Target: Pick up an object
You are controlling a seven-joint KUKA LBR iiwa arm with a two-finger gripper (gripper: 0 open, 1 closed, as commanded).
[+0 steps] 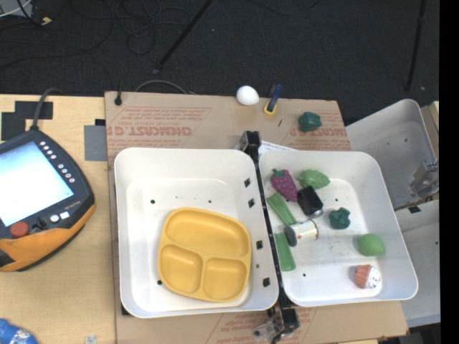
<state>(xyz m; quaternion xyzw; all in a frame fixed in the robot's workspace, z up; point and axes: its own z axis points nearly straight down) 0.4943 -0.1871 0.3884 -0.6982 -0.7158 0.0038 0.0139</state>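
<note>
1. Frankly, I cannot tell how far the gripper is open or whether it holds anything.
2. A likely pick is the round green toy in the right bin, the arm's side, well apart from its neighbours.
3. It looks light, smooth and slightly slippery; pinch it across the middle.
4. Further along lie knobbly purple grapes and a shiny small can.

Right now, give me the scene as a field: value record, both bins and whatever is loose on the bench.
left bin: yellow divided tray
right bin: purple grapes, leafy green piece, black block, dark green piece, small can, two green sticks, lime green ball, red-and-white piece
behind bins: white egg, yellow-and-blue tool-like item, dark green toy
left of bench: control pendant
</note>
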